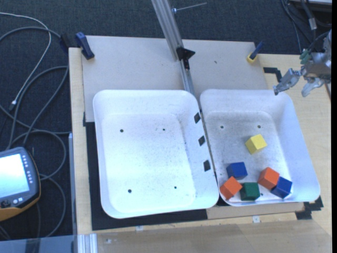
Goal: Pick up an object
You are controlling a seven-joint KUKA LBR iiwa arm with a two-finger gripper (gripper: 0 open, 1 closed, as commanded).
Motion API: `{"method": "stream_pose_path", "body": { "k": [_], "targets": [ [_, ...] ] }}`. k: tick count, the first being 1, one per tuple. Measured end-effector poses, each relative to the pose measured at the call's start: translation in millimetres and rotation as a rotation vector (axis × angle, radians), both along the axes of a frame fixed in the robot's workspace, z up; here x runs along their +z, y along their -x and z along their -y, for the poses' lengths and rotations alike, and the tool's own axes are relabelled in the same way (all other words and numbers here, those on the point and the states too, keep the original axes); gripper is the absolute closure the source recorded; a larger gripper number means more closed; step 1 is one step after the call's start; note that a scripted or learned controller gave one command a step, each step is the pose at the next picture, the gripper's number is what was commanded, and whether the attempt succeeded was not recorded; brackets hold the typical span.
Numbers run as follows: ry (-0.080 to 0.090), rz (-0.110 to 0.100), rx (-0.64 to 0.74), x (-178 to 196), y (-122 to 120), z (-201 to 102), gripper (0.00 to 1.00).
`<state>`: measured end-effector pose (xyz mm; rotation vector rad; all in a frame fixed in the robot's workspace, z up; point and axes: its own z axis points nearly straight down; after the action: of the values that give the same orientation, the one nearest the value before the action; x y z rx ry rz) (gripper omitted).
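The wide shallow white plastic bin [110, 141] is sitting on the left of the bench, and the second shallow white plastic bin [295, 136] is lying just beside it on the right, holding six small blocks. The bright yellow cube [256, 143] is resting alone near the bin's middle, turned so its corners are pointing diagonally; being a cube, it is showing no long axis. Nearer the front rim, a blue cube [237, 169], an orange cube [230, 186], a dark green cube [250, 191], a second orange cube [268, 177] and a second blue cube [283, 186] are clustering close together. The grey metal two-finger gripper [295, 84] is hovering over the right bin's far right corner, its jaws standing apart and holding nothing; every block is lying well apart from it, toward the front.
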<state>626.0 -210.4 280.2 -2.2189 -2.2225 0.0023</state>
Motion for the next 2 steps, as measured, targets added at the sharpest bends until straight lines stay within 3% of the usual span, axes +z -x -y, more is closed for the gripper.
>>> {"method": "stream_pose_path", "body": {
  "k": [1, 2],
  "targets": [
    [-0.004, -0.008, -0.001, -158, 24, -33, 0.0],
    [-0.003, -0.004, -0.001, -182, 63, -61, 0.0]
  ]
}}
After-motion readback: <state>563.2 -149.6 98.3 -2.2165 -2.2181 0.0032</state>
